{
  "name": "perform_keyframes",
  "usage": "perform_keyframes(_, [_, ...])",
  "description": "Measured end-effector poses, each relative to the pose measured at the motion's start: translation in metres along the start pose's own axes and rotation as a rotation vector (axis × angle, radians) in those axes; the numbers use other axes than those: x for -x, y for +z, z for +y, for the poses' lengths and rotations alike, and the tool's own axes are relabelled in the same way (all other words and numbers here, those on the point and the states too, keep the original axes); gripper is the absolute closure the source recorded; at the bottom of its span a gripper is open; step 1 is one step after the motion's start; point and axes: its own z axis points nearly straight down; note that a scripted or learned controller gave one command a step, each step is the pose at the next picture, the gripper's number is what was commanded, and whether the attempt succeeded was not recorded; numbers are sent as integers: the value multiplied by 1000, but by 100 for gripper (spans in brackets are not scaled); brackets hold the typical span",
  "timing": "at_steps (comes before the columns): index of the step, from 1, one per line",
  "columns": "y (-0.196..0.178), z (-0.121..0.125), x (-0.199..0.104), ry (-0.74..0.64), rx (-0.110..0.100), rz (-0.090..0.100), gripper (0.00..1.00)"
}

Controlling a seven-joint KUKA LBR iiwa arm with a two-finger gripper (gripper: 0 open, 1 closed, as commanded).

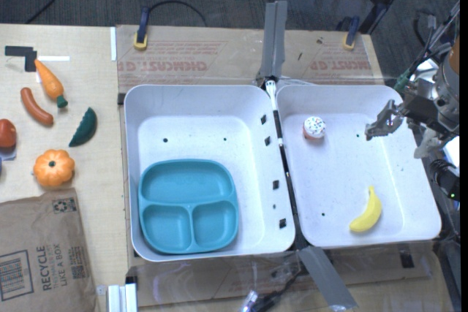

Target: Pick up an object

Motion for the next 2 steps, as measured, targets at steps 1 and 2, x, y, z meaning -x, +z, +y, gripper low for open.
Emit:
perform_keyframes(1, [159, 7, 20, 58, -2, 2, 0])
perform_keyframes(2, [259, 32, 78, 144, -2, 5, 0])
